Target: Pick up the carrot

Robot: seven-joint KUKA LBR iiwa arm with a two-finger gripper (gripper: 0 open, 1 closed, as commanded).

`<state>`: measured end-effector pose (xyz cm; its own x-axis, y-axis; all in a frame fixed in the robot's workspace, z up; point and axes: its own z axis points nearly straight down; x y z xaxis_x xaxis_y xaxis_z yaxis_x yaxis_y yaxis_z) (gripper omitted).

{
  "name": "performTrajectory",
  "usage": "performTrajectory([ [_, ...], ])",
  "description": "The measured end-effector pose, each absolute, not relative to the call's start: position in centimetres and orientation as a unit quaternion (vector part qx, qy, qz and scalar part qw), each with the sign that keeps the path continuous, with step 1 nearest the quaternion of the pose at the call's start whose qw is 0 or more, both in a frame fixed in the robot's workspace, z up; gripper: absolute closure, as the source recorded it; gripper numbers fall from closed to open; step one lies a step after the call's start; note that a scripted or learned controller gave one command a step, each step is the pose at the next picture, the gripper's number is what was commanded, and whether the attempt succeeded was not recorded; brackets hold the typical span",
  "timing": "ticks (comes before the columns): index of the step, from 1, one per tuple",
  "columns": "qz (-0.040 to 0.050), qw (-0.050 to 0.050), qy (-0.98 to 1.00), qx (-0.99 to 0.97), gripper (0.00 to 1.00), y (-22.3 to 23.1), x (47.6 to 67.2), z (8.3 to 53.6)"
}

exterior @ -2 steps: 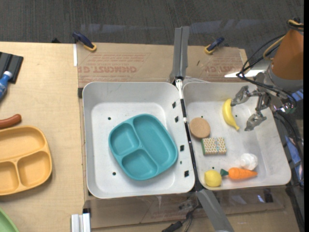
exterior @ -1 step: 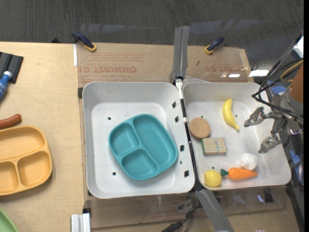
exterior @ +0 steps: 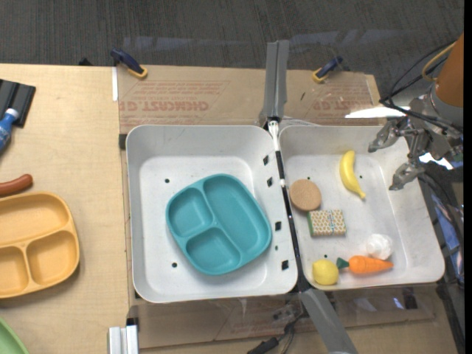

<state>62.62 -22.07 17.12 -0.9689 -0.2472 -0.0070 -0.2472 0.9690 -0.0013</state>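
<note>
The carrot (exterior: 368, 265), orange with a green top, lies flat near the front edge of the right bin (exterior: 424, 227), its tip pointing right. My gripper (exterior: 391, 158) hovers over the bin's back right corner, well behind the carrot. Its two fingers stand apart, so it is open, and nothing is between them.
Beside the carrot sit a yellow lemon (exterior: 325, 272) on its left and a white lump (exterior: 379, 245) just behind it. Further back lie a patterned square block (exterior: 327, 222), a round brown disc (exterior: 304, 195) and a banana (exterior: 351, 173). The left bin (exterior: 147, 198) holds a teal divided plate (exterior: 217, 223).
</note>
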Motion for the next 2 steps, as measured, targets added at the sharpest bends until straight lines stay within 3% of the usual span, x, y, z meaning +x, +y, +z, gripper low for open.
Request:
performTrajectory([
  [1, 0.0006, 0.002, 0.965, -0.260, 0.00, -22.1, 64.1, 9.3],
  [2, 0.0004, 0.002, 0.971, -0.237, 0.00, -18.7, 58.0, 9.3],
])
